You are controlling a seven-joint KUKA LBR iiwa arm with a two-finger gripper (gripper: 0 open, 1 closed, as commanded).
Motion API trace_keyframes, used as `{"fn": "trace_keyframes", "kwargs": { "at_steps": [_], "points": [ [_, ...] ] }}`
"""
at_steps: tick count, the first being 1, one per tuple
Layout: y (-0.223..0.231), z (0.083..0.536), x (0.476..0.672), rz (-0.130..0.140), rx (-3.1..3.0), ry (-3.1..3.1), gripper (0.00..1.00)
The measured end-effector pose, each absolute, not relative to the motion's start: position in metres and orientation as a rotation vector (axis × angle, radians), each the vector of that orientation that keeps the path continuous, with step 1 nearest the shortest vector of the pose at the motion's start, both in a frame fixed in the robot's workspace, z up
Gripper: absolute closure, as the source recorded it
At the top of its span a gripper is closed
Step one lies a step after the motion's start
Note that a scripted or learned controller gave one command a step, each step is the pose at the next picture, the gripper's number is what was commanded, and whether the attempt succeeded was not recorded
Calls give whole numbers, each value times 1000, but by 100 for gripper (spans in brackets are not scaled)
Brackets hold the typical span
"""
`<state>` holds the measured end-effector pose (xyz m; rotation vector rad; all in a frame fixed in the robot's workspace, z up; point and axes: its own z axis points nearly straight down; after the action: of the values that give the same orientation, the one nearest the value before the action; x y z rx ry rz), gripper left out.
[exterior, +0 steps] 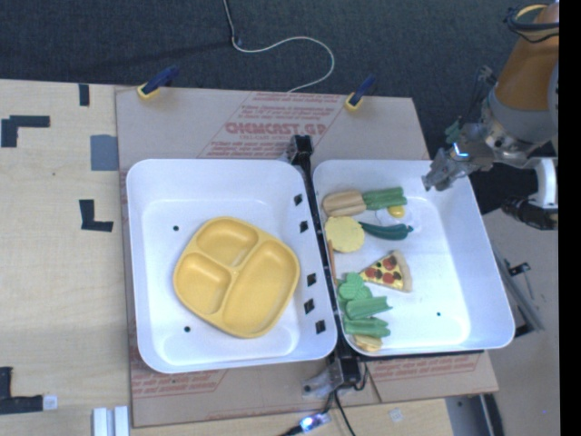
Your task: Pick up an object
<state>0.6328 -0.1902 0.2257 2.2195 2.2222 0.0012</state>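
Note:
The right bin (pixel 454 271) holds several toy foods along its left side: a tan bread roll (pixel 342 202), a green vegetable (pixel 381 198), a dark green pepper (pixel 388 231), a yellow disc (pixel 345 234), a pizza slice (pixel 387 272) and green leafy pieces (pixel 363 303). My gripper (pixel 439 176) hangs over the bin's upper right rim, to the right of the foods and apart from them. Nothing shows between its fingers.
The left bin (pixel 154 243) holds a yellow divided plate (pixel 236 276). A black clip (pixel 300 148) sits where the two bins meet at the back. Both bins rest on a cardboard sheet (pixel 263 125) with blue clamps at its far edge.

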Motion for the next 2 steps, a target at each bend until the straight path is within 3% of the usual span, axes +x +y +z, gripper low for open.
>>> {"fn": "trace_keyframes", "kwargs": {
  "at_steps": [2],
  "points": [
    [-91, 236, 615, 0, 2217, 2229, 100]
  ]
}}
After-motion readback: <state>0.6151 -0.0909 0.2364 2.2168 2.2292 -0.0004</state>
